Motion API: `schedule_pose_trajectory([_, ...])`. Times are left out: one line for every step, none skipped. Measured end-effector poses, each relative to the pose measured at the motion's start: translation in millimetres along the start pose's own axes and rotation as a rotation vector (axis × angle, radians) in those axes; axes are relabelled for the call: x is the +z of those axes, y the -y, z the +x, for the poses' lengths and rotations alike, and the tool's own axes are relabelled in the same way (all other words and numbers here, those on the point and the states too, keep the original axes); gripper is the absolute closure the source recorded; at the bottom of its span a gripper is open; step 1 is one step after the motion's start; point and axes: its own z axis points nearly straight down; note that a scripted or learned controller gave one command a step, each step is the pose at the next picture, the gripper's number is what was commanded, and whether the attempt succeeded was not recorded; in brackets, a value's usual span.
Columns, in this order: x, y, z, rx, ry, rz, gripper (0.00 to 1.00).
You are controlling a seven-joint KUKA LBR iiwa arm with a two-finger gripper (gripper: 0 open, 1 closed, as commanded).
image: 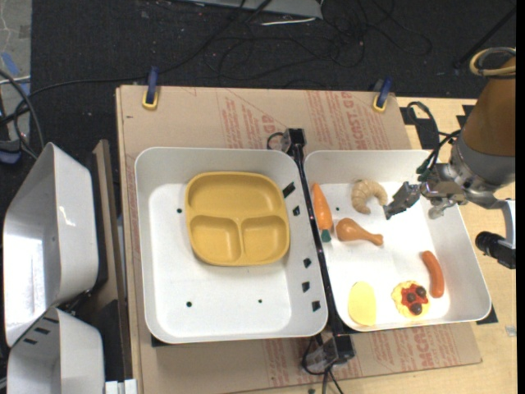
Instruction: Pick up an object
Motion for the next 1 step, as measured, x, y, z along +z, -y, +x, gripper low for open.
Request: schedule_pose_trajectory([-7.2, -2.9, 0.6, -0.003, 0.002, -0.013, 0.00])
